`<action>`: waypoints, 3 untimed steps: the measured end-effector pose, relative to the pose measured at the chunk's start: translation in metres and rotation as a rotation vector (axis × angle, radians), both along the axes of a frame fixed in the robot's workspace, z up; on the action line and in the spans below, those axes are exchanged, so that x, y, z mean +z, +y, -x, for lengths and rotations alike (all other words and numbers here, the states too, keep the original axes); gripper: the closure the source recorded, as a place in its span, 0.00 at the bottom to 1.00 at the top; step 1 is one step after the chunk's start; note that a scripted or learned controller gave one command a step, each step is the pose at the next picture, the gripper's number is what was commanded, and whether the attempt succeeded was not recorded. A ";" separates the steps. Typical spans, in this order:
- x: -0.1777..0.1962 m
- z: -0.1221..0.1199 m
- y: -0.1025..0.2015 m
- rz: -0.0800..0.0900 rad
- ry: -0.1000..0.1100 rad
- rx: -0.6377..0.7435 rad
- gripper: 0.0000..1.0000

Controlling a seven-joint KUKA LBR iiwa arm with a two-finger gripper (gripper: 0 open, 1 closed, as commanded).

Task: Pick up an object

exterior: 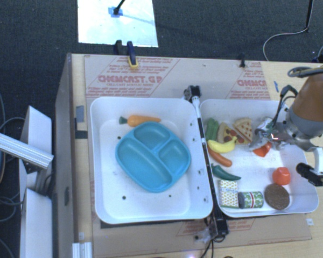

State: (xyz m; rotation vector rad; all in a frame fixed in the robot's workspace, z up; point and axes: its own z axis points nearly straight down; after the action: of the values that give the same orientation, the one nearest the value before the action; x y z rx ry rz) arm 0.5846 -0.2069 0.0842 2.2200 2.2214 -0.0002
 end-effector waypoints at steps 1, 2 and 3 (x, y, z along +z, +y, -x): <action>0.011 -0.001 0.000 0.000 -0.004 0.002 1.00; 0.149 -0.005 0.055 0.000 -0.006 0.004 1.00; 0.147 -0.004 0.054 0.000 -0.003 0.003 0.00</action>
State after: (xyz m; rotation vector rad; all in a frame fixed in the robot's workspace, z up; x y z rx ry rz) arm 0.5890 -0.1524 0.2315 2.2160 2.2230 0.0029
